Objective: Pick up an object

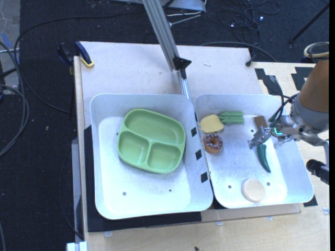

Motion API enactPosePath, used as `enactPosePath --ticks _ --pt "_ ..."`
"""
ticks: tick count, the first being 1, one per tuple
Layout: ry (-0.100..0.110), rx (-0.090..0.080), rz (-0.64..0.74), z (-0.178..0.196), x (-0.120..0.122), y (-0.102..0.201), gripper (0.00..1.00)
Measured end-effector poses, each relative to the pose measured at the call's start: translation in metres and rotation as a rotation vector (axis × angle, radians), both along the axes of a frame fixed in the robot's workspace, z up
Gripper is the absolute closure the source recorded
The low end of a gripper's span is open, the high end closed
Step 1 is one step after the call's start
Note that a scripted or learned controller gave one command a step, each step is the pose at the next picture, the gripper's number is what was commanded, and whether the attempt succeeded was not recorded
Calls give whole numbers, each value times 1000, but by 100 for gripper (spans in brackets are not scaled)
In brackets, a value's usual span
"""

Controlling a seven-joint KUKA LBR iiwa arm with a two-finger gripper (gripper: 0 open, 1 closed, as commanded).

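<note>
- I find no brand, label or readable writing on anything here; the black squares on the divider (201, 153) between the two bins are too small to make out.
- My claw (260, 138) hangs over the right part of the right bin (298, 184), metal fingers pointing down and toward the left.
- I cannot tell how wide my claw stands; the fingers blur together at this size.
- A dark green pepper-like piece (264, 157) lies just below my claw, its upper end touching or nearly touching the fingertips. I cannot see it between the fingers.
- A small brown block (259, 121) sits just above my claw.
- A pale round disc (253, 190) rests further below, near the bin's front edge.
- To the left of my claw, well apart, lie a yellow wedge (211, 123), a light green ridged vegetable (231, 117) touching it, and a brown doughnut (213, 143) just under the wedge.
- Far to the left, past the divider, the left bin (104, 192) carries a green three-compartment plate (152, 140).
- A slanted metal rod (162, 27) comes down from the top and ends near the bins' rear junction, well left of my claw.
- The counter (131, 67) is bare behind the bins, apart from a blue and yellow clamp (84, 55) at its far left corner.
- Black cables run over the dark floor (36, 114) around it.
</note>
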State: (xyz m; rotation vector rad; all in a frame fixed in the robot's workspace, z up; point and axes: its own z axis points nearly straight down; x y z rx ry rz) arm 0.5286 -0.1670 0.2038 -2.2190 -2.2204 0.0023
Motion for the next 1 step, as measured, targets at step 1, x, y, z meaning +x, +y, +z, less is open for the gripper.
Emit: enactPosePath --ticks 1 --pt "-2 -1 0 1 1 0 0"
